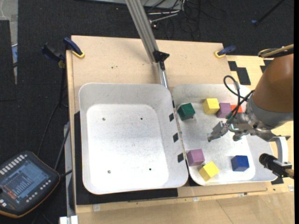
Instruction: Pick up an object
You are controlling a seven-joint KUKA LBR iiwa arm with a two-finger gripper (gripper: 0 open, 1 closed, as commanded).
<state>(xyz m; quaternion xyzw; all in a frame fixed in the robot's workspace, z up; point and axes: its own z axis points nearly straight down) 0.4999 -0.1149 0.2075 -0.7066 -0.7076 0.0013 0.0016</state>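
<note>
Blocks lie scattered in your right bin; your gripper hovers among them, fingers spread apart, nothing held between them.

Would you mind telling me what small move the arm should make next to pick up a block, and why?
Probably move the gripper toward one block and lower it. It hangs above bare bin floor holding nothing; the yellow block and purple block lie just beyond.
</note>
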